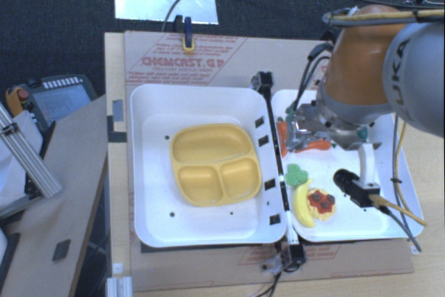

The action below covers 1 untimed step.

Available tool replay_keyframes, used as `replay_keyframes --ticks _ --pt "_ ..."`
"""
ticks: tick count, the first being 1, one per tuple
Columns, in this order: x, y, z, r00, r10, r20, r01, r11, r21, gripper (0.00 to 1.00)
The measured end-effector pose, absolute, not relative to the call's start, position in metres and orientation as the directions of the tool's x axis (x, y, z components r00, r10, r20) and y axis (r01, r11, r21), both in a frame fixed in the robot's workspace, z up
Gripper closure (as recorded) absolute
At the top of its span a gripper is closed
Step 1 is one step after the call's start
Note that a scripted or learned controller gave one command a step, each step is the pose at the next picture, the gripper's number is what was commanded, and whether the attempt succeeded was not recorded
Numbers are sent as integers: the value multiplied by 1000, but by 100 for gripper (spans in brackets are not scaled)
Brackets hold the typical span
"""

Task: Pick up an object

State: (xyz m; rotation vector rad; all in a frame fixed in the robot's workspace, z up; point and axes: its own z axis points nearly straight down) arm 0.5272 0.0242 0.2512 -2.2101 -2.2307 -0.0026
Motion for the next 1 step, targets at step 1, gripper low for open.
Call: replay_keyframes --ticks 1 --pt "514 75 252 -10 1000 3 1000 10 1 100"
